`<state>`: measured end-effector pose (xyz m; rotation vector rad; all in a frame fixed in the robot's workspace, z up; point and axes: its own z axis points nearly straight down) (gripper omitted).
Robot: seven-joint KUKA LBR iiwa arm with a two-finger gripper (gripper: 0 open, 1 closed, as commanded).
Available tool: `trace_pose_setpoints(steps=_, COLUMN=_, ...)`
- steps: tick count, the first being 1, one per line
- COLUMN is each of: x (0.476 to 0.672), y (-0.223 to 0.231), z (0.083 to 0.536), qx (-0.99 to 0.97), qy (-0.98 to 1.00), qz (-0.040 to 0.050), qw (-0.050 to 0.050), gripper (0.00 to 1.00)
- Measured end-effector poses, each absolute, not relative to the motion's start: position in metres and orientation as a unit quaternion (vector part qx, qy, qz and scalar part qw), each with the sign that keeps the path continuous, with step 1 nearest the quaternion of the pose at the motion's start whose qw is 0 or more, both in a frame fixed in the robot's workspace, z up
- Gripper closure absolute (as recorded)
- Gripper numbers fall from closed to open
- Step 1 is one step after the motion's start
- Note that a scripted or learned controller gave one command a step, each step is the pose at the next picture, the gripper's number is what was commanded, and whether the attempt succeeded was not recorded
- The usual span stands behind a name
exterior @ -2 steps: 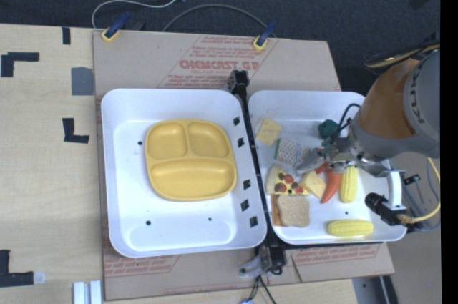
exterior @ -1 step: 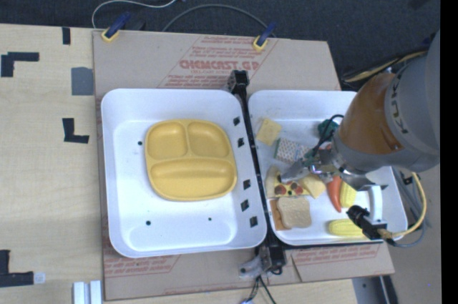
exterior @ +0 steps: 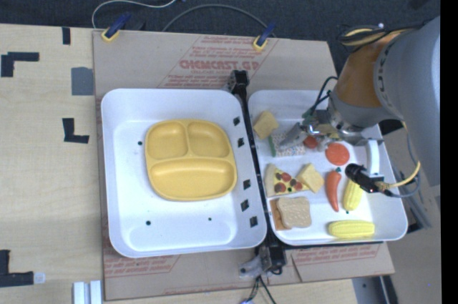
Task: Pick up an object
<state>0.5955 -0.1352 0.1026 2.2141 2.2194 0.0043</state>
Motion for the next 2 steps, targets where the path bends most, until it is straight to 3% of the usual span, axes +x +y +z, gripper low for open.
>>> trace_pose_setpoints(steps=1, x=0.632, y=-0.147, z=0.09, qx=0.706, qy=0.708, qz=0.0022, qw=-0.001, gripper=0.0)
trace_pose_setpoints(steps=2, x=0.571, y=-0.189, z=0.103, qx=0.709, qy=0.705, qz=-0.002, qw=0.0, gripper=0.0)
